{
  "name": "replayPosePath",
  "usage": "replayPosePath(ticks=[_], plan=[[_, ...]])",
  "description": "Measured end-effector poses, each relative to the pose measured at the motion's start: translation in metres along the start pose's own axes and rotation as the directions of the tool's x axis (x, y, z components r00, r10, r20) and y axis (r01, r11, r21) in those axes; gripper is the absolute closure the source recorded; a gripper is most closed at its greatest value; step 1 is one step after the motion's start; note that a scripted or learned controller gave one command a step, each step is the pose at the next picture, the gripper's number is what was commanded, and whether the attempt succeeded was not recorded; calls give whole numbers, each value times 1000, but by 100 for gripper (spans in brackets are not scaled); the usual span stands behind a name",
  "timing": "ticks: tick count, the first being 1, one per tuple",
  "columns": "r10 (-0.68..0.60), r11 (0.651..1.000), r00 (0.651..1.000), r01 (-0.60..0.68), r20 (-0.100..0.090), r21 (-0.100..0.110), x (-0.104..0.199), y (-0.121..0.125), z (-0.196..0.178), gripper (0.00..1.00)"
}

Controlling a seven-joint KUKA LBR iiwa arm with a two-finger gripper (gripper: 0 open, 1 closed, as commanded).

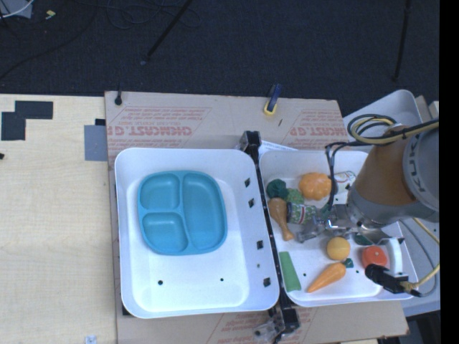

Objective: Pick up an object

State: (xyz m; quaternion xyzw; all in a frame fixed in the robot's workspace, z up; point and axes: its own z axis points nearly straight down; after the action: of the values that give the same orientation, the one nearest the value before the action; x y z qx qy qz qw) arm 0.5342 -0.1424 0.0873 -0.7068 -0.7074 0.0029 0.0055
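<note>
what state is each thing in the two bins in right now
blue divided plate: flat in the left bin, nothing on it
carrot: lying loose in the right bin
orange fruit: resting near the bin's top
yellow ball: loose, beside the carrot
green strip: lying flat by the divider
end effector: low among the toys, grip unclear

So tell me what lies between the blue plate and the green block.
In the camera view, between the blue plate and green block: bare white bin floor and the bins' black clamp.
</note>
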Motion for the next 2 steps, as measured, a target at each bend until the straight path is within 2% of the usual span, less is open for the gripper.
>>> replayPosePath(ticks=[1, 2], plan=[[5, 1000, 1000, -5, 2, -7, 0, 0, 1, 0], [10, 1000, 1000, -10, 0, -4, -2, -1, -8, 100]])
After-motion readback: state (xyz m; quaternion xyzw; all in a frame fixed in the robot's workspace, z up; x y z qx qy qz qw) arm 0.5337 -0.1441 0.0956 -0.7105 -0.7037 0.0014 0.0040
